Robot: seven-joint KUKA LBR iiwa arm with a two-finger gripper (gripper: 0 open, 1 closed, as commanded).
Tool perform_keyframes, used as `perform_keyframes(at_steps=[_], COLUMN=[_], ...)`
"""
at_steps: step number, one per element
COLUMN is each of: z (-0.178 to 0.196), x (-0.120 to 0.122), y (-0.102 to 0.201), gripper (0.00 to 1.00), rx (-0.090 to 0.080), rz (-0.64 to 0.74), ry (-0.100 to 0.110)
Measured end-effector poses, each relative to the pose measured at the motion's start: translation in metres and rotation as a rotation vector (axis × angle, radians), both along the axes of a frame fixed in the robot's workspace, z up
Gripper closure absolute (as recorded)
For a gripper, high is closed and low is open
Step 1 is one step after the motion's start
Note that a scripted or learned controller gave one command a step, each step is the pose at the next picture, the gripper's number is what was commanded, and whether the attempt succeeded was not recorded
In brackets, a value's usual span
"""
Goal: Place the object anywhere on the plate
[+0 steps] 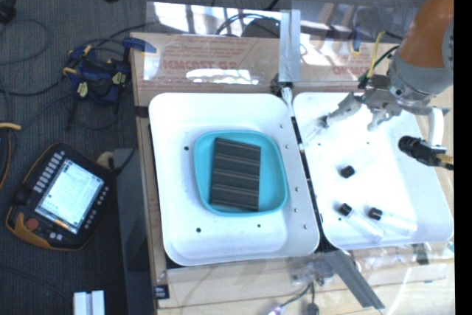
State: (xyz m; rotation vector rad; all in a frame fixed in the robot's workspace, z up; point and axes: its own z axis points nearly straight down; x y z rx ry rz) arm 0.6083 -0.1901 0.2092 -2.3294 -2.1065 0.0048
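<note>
Several small black objects (346, 171) are scattered in the right bin (435, 221), well apart from the teal plate (274, 184). Fingers (333, 116) are spread apart, empty; a grasp could be missed on such small pieces.

Block (236, 174) on plate (276, 181), plate in left bin (169, 158); right bin (413, 195) beside (touching); pincer (354, 114) above it.
</note>
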Motion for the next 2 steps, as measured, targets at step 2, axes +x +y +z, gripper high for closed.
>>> perform_keyframes(at_steps=[2], z=[0.225], x=[-0.061], y=[-0.025], gripper=[0.0], rx=[-0.003], rz=[-0.178], ry=[-0.003])
